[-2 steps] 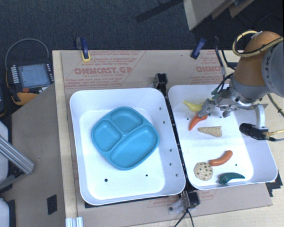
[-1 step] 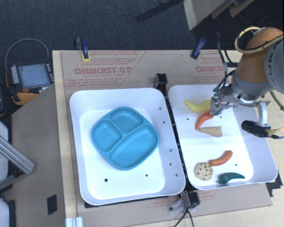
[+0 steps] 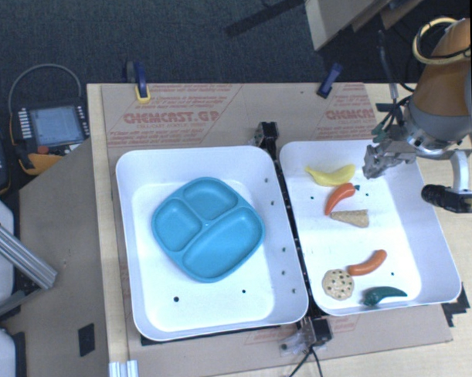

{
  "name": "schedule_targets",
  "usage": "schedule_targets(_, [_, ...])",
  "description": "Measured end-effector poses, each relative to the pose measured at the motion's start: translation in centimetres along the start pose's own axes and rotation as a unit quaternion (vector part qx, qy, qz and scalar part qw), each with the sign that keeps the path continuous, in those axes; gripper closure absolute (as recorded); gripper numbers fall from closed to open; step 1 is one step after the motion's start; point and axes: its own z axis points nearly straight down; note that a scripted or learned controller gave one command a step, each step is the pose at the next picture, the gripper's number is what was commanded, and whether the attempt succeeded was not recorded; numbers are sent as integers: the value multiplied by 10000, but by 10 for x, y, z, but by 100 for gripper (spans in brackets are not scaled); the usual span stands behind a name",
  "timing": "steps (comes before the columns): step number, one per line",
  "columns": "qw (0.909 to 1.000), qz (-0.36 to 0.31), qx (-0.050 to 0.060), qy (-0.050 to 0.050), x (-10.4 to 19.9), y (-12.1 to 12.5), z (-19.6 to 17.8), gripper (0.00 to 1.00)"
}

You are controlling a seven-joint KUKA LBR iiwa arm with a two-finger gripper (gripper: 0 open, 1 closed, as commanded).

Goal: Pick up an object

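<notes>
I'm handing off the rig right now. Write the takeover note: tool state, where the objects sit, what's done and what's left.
Tool: low over the top of the right white bin, beside the yellow banana-shaped toy; nothing seen held.
Same bin: red-orange chili pepper, tan wedge, orange sausage, round cookie, dark green pepper.
Left white bin: blue divided plate.
Done: no pick visible.
Left: grasp and lift one object.

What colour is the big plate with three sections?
Light blue. The plate shows best in the camera view, lying in the left bin.
</notes>
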Motion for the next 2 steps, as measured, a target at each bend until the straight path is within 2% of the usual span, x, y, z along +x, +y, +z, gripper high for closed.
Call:
schedule_targets(1, [10000,-3,3,1,0,1,-53,100])
schedule_targets(2, [10000,-19,40,19,52,8,-42,100])
